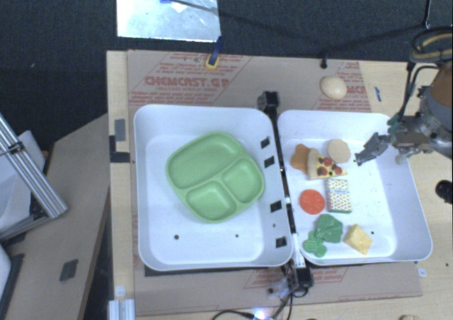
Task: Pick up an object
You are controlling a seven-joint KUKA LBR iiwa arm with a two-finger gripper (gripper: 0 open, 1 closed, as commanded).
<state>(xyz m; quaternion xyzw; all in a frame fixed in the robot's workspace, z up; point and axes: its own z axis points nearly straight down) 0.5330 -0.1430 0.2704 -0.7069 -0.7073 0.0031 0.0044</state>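
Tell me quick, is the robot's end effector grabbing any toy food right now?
End effector: above the right bin, nothing visible between its fingers; open or shut cannot be told.

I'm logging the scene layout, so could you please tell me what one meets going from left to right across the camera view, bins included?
Left bin → green divided plate → red round piece → patterned rectangular piece → yellow wedge → gripper.

The grey arm reaches in from the right, wrist low, its pincer (368,151) pointing left with nothing between its tips.
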